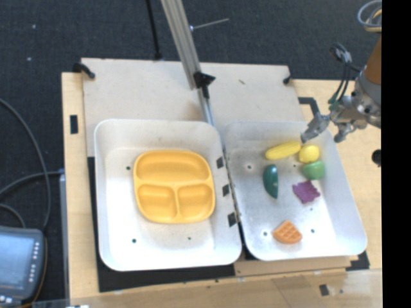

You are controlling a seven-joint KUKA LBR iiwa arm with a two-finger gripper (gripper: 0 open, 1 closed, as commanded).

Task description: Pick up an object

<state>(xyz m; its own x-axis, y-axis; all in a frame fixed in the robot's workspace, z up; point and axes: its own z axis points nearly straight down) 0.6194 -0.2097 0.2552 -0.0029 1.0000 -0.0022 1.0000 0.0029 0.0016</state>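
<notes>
Hovering over the far right corner of the right bin (347, 197), the gripper (325, 128) is standing with its 2 fingers spread and nothing between them; just below it 3 toy foods are lying bunched together, a yellow banana (282, 151) touching a yellow lemon (309, 153) and a green piece (314, 169); all are looking light, stiff, smooth and probably slippery; the banana's narrow middle is seeming the safest hold; a yellow tray (173, 185) is sitting in the left bin (109, 172).
</notes>
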